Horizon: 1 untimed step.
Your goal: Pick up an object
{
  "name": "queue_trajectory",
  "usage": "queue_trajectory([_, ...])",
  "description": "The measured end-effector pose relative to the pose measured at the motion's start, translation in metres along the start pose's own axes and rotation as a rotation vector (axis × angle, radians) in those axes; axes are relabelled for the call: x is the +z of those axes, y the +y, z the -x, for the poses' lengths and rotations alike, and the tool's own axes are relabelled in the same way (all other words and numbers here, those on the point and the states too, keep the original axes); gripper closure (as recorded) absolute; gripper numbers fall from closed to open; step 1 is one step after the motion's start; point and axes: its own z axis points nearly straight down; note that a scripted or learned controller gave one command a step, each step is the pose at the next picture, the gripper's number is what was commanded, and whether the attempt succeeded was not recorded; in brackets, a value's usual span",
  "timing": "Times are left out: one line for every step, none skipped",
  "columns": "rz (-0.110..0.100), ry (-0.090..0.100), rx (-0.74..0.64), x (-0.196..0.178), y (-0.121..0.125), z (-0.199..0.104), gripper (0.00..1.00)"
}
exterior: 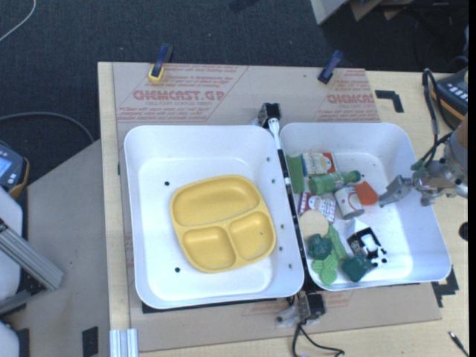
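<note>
A: Where does the camera sit?

B: Fixed above the table point(223, 88), looking down at a slant, far enough back to take in both bins whole plus some dark floor point(111, 21) beyond.

A: How do the bins lie in it?

B: Left bin point(149, 274) and right bin point(424, 251) sit side by side mid-frame. The arm point(446, 173) enters from the right edge.

Arm: we see the grey metal arm point(446, 175) entering from the right edge, wrist low.
Gripper: the grey two-finger gripper point(392, 192) points left; nothing visible between its tips.
</note>
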Motion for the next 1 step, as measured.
queue_trajectory([0.013,-0.004,-0.003,-0.007,0.0034,-0.0002,0.0])
